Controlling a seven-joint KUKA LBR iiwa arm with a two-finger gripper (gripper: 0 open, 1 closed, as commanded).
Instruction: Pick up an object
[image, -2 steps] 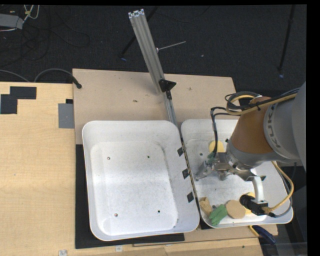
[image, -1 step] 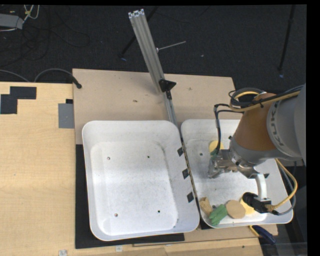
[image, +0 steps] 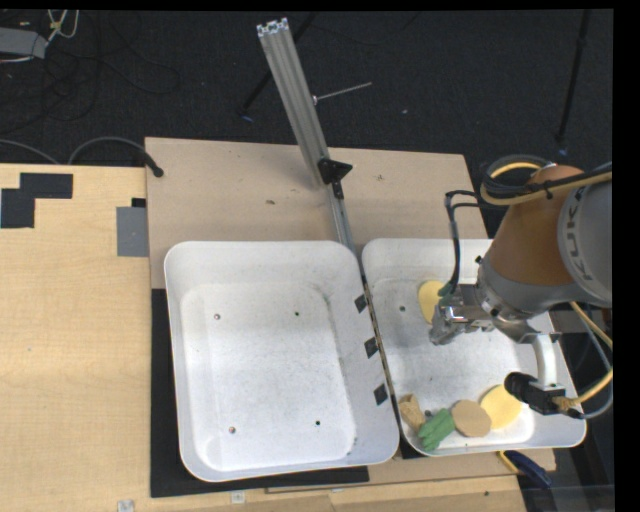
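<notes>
Arm: the grey arm with its orange band enters from the right of the frame and bends down over the right bin.
Gripper: the gripper hangs low over the upper middle of the right bin, just beside a pale yellow object.
Fingers: too small and dark against the metal wrist to tell whether they are released or clenched; nothing can be made out between them.
Pale yellow object: the pale yellow object lies on the bin floor at the gripper's upper left, partly hidden by it; contact cannot be judged.
Right bin: the right bin sits right of centre on the counter.
Lower corner group: a green object, a tan round piece, a yellow disc and a small brown crumbly piece cluster along the bin's lower edge, well apart from the gripper.
Left bin: the left bin sits beside the right one, their rims touching in the middle.
Counter: the counter is light wood.
Rail: a metal rail slants down from the top centre towards the join of the bins.
</notes>
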